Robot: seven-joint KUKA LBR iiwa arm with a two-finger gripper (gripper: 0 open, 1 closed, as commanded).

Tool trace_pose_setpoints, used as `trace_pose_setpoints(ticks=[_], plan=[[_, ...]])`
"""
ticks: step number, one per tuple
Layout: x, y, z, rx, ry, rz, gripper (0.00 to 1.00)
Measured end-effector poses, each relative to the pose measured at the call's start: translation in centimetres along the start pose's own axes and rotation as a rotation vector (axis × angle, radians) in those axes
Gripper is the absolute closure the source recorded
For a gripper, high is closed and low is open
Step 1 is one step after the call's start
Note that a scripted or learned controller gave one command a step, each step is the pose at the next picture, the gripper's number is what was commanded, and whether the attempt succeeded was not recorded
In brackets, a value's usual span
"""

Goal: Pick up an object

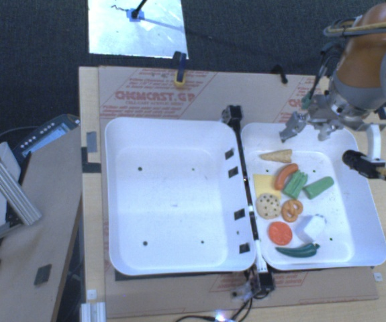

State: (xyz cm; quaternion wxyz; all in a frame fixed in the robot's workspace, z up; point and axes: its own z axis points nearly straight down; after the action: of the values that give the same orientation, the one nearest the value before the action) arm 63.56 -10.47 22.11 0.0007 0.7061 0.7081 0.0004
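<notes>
Claw up over right bin
My claw (309, 127) is open w/ nothing in it, above the cone (276, 156) in the right bin (364, 210).

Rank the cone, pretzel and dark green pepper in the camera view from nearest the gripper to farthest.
From the gripper:
1. Cone, at the right bin's far end, just below the gripper.
2. Pretzel, mid-bin.
3. Dark green pepper, at the near edge.
</notes>
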Motion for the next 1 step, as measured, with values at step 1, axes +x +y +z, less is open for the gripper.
trace_pose_setpoints(ticks=[1], plan=[[-0.80,-7.36,13.44,0.015,0.003,0.005,0.00]])
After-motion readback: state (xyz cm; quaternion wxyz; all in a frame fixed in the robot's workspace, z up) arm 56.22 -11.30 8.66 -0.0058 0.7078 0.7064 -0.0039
